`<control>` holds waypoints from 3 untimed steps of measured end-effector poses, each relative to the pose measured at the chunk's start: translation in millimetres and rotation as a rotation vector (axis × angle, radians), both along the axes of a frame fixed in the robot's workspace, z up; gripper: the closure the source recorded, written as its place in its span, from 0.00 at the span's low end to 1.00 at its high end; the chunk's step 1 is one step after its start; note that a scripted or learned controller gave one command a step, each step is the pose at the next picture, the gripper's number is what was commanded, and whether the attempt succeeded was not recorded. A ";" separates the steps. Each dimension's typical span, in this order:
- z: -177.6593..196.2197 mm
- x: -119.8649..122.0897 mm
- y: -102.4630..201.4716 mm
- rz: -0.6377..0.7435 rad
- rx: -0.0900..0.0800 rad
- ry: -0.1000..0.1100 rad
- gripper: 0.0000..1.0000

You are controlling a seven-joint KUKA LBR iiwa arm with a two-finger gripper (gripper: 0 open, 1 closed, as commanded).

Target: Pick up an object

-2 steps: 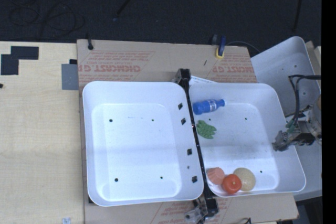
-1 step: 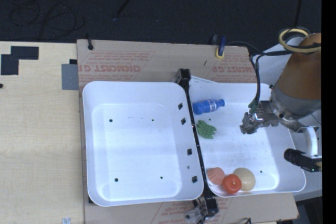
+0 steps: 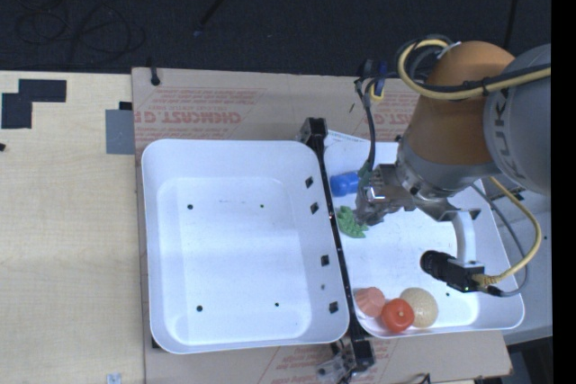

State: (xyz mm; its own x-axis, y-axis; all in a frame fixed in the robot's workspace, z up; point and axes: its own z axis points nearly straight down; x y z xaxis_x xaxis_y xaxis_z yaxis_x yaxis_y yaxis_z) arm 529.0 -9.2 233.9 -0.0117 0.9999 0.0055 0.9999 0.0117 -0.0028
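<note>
My gripper [image 3: 371, 204] hangs low in the right bin [image 3: 409, 306], close to the divider between the bins. It sits right over a green leafy object [image 3: 351, 224], touching or nearly touching it. A blue object [image 3: 344, 184] lies just left of the gripper, at the bin's far left side. At the near edge of the right bin lie a pink object [image 3: 368, 299], a red ball [image 3: 397, 315] and a cream ball [image 3: 419, 306]. The arm's orange band and grey wrist cover the bin's far right part.
The left bin [image 3: 234, 247] stands beside the right one, with a black bar [image 3: 328, 229] between them. A black cable fitting [image 3: 450, 270] hangs off the arm over the right bin's middle. Cardboard [image 3: 225, 108] lies under both bins.
</note>
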 end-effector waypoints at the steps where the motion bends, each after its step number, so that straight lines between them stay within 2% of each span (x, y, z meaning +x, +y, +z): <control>1: -0.8 -0.3 -7.3 -0.012 -0.005 0.002 0.00; 2: -152.9 -30.0 -93.2 -0.022 -0.006 0.004 0.00; 3: -145.1 74.3 -142.5 -0.009 -0.010 -0.010 0.00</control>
